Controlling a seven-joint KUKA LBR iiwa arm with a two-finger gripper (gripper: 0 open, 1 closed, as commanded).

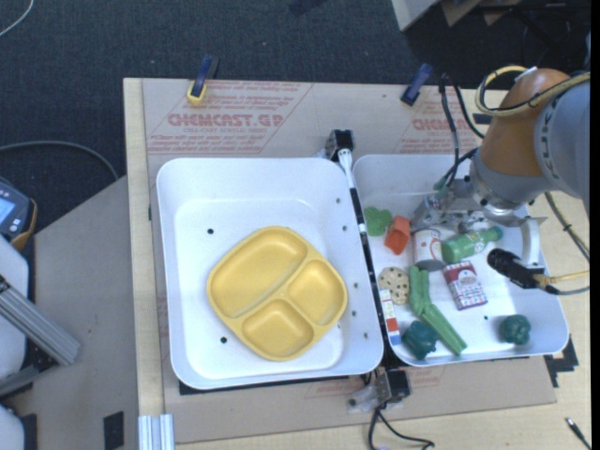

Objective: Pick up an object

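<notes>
**One fixed camera, high and slanted**

Mounted above the bench, looking down at a slant. Far enough back to take in both white bins whole: left bin near frame centre, right bin toward the right edge. Bench corners seen at top and bottom, dark carpet beyond the far edge and along the left. Arm entering from the right side, seen from above, cropped by the frame edge.
</notes>
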